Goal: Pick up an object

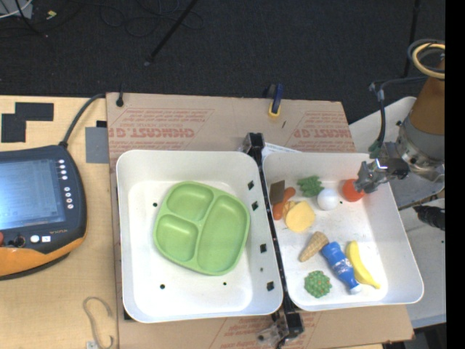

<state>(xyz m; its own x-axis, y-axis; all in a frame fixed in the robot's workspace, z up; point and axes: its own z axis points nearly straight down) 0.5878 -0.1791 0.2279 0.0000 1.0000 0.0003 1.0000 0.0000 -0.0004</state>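
Toys (325,244) fill the right bin (407,267), gripper (365,178) by a tomato (352,190), fingers' state unclear; the cardboard's (189,118) red print looks mirrored, unreadable.

Divided plate (202,227) lay in left bin (138,173). Right bin (396,227) held toy food: broccoli (310,185), ball (328,199) and tomato (352,190) along back; cheese chunk (300,216) mid-left; cone (313,246), bottle (339,265), banana (362,263) toward front; second broccoli (317,283) front-left. Teach pendant (36,206) sat left of bins.
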